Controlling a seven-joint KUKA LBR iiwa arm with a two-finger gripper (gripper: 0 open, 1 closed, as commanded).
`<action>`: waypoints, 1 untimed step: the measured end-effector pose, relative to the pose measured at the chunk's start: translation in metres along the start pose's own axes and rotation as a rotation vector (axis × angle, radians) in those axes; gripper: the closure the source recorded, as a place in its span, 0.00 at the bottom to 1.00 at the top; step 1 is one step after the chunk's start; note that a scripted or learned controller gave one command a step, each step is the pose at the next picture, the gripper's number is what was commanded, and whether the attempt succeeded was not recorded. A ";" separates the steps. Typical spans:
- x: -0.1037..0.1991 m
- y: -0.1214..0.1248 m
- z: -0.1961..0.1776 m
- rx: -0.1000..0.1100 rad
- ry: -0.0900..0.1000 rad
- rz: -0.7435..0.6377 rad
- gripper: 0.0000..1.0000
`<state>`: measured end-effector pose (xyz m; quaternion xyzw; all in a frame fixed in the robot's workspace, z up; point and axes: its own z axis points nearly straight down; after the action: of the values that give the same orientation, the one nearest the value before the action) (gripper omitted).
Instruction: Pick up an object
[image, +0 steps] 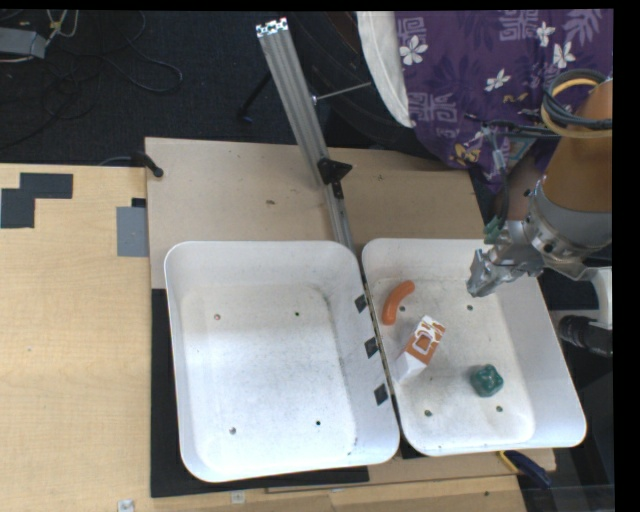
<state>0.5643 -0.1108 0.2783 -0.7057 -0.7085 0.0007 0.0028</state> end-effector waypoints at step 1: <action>0.055 -0.019 0.005 0.000 0.000 -0.001 1.00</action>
<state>0.5450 -0.0555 0.2739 -0.7055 -0.7087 0.0009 0.0028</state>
